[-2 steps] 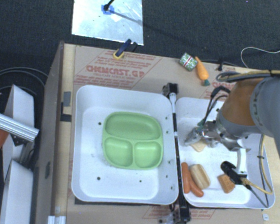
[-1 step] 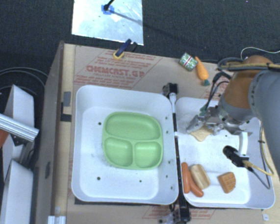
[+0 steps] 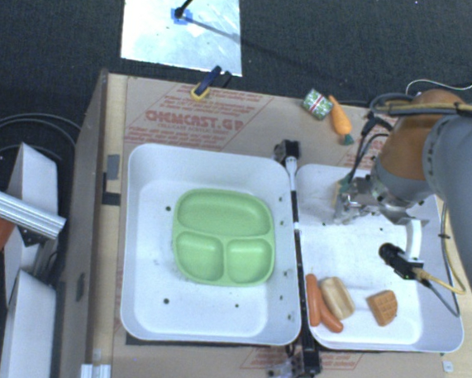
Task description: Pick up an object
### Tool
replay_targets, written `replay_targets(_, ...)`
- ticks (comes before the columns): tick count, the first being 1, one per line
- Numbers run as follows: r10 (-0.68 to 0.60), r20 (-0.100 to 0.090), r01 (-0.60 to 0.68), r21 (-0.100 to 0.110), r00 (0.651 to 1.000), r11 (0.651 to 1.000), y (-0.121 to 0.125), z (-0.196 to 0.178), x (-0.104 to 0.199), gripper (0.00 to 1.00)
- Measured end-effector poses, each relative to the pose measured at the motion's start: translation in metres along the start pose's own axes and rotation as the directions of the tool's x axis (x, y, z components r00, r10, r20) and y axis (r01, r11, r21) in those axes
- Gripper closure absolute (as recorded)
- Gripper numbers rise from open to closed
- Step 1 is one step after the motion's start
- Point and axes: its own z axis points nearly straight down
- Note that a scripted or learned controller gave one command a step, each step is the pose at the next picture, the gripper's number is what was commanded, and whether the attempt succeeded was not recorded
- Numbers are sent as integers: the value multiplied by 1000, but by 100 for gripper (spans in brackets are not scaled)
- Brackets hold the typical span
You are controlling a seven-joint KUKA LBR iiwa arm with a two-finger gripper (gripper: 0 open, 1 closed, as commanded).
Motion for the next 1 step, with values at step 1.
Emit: replay_targets(1, 6, 4, -6, -7, 1000, 1000, -31, -36, -55, 100)
